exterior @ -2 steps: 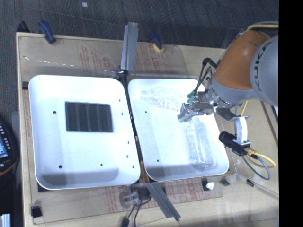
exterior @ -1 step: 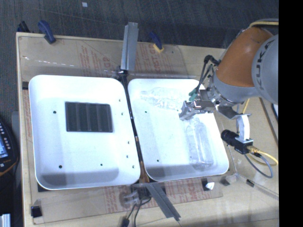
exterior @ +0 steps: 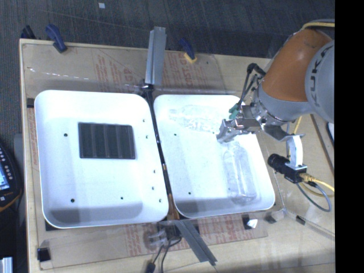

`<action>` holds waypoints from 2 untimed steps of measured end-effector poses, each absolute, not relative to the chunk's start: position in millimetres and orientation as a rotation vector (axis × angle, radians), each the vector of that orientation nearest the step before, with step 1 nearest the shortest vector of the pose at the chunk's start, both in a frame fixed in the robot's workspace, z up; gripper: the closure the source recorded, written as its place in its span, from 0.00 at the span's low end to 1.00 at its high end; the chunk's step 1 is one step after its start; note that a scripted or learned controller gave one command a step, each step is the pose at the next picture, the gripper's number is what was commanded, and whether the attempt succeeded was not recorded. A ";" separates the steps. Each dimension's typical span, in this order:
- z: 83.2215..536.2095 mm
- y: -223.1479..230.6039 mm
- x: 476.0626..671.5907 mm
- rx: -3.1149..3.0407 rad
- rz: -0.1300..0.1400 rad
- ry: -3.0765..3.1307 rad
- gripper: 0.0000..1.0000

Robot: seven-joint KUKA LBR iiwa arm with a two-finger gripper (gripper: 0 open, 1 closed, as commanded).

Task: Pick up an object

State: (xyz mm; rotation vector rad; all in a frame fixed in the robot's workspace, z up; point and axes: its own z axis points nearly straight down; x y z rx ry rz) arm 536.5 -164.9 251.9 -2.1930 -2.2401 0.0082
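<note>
camera view: the grey kuka arm with its orange band [exterior: 296,67] comes in from the upper right of the frame and bends down so that its two-finger gripper [exterior: 227,134] hangs over the upper right part of the right shallow white bin [exterior: 187,203]. the wrist points down into the bin, which reads as a posture chosen for a top-down grab.

two clear plastic bottles lie in that bin, both on their sides and hard to make out against the white floor. one transparent bottle [exterior: 193,118] lies across the upper part of the bin, just left of the gripper. the other transparent bottle [exterior: 239,172] lies along the right wall, running from just under the gripper down toward the lower right corner. the gripper sits right at the upper end of this second bottle, so i judge it the likelier target. whether the fingers are spread or closed cannot be told from this slant, nor whether anything is touched.

the left shallow white bin [exterior: 51,112] holds a dark ribbed rectangular panel [exterior: 107,140] lying flat near its middle, well apart from the arm. a grey metal bar [exterior: 155,56] rises from the seam between the bins at the top.
</note>
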 end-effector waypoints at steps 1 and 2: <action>261.4 -164.6 537.1 -2.188 0.009 -2.244 1.00; 270.8 -164.2 537.5 -2.182 0.011 -2.249 1.00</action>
